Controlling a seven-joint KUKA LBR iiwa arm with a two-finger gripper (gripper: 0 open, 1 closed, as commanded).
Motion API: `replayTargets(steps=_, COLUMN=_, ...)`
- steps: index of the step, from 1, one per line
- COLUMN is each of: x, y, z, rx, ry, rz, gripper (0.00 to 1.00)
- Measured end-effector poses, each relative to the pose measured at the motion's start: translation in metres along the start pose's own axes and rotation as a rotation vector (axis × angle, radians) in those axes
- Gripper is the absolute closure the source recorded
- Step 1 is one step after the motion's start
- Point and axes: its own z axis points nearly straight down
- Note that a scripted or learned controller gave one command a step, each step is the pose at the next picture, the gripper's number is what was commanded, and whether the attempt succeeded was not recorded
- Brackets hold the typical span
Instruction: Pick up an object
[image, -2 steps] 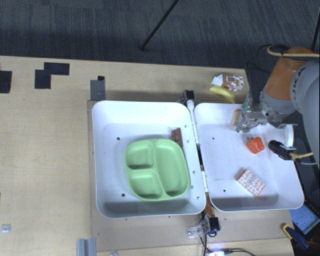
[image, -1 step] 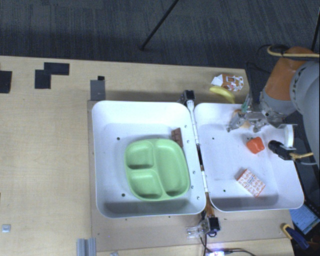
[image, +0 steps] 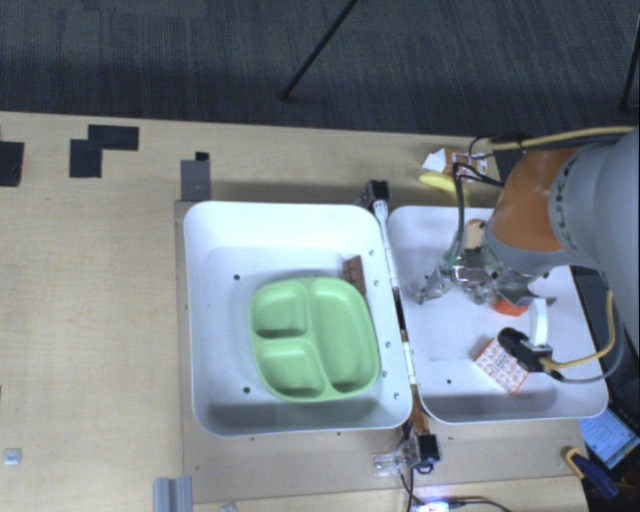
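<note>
1. The likeliest thing to pick is a small patterned packet (image: 498, 363), red-orange on white. It lies flat on the floor of the right bin (image: 440, 385) in the lower right of the frame, near that bin's lower wall.
2. The tool (image: 437, 287) sits above the upper left part of the same bin, close to the wall it shares with the left bin (image: 215, 300) and apart from the packet. I cannot tell whether the tool is spread or pressed together. I see nothing held in it.
3. The arm (image: 575, 215) reaches in from the right of the frame and hangs over much of the right bin.
4. The left bin holds a green divided plate (image: 315, 338) in the centre of the frame. A brown block (image: 352, 268) sits at the plate's upper right edge, near the shared wall.
5. Both bins rest on the pale wooden worktop (image: 90, 300).
6. Risks, as I judge them:
   - The packet is thin and lies flat, so a descent that stops short would close on air, and one that goes too deep would press on the bin floor.
   - A closing tool could slide the packet against the lower wall instead of lifting it.
   - The tool is close to the shared wall and could clip it if it goes down where it is.
</note>
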Motion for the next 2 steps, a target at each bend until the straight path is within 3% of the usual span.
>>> replayTargets(steps=1, x=0.008, y=0.069, z=0.001, rx=0.000, ry=-0.001, rz=-0.001, gripper=0.00)
replayTargets(steps=2, x=0.008, y=0.071, z=-0.011, rx=-0.004, ry=-0.001, rz=-0.005, gripper=1.00)
